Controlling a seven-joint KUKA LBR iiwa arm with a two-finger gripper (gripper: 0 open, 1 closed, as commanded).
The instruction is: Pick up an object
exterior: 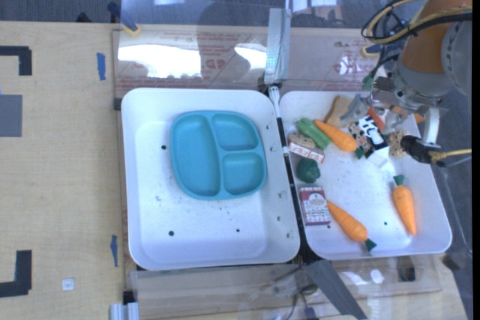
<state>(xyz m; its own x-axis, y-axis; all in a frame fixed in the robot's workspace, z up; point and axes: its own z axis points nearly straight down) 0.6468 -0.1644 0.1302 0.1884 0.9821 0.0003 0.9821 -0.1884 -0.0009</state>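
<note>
Two bins: we see a left bin (150, 228) and a right bin (427, 236), shallow and white, side by side on the worktop (60, 161).
Left bin: it carries a blue divided tray (219, 154), lying flat.
Right bin: we count three carrots here, one near the back (335, 136), one at the front (350, 222), one by the right wall (405, 207), along with a red packet (314, 205), a dark green lump (308, 171) and a black-and-white item (369, 133) at the back.
Arm: the grey arm with its orange band (442, 7) reaches in from the right, over the back of the right bin.
Gripper: the gripper (386, 112) sits low among the clutter at the back, just beside the black-and-white item; we cannot tell whether it is released or clenched, and we see nothing held by it.
Task's thing: no object is up yet; the candidates all lie in the right bin.
Progress: in our judgement the reach is made, while the grasp and the lift are left to do.
Risk: we judge the crowded back corner could spoil a clean grasp.
</note>
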